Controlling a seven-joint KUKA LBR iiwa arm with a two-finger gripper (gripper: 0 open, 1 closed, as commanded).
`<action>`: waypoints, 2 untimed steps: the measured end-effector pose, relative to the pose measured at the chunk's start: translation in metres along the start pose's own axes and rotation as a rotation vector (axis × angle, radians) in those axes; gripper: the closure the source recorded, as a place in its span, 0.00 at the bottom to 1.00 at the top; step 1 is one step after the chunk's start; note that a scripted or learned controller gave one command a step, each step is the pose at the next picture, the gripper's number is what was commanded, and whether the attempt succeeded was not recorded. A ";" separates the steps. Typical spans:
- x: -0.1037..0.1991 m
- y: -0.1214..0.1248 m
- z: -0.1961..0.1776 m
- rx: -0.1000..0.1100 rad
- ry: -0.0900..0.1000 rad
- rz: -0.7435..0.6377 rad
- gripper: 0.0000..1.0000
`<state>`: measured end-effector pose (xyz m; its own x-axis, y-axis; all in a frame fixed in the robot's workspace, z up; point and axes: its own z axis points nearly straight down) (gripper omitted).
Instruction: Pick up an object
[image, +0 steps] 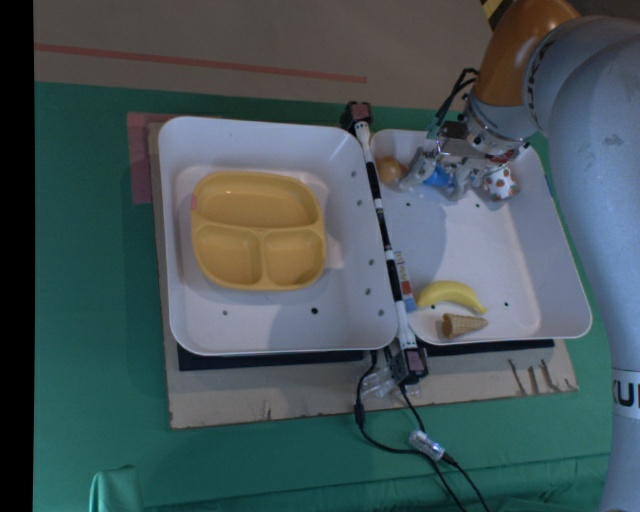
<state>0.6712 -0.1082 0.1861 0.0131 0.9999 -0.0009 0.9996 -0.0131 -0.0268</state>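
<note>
My gripper (439, 180) is low over the far part of the right bin (520, 262). It is open, and its fingers stand on either side of a small blue object (437, 179) that lies on the bin floor. An orange-brown ball (389, 171) lies just left of the gripper. On its right is a white object with orange spots (498, 183). A yellow banana (450, 294) and a tan ice-cream cone (463, 324) lie near the bin's front edge.
The left bin (200, 320) holds a yellow divided plate (258, 229). A black-and-white strip (385, 235) runs along the seam between the bins. Cables (415, 430) trail over the green cloth in front. The grey arm (600, 160) fills the right side.
</note>
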 end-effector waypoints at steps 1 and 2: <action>0.001 -0.031 0.000 -0.040 -0.007 -0.006 0.00; 0.007 -0.019 0.000 -0.042 -0.008 -0.006 0.00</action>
<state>0.6521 -0.1005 0.1869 0.0075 0.9999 -0.0085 0.9999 -0.0073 0.0152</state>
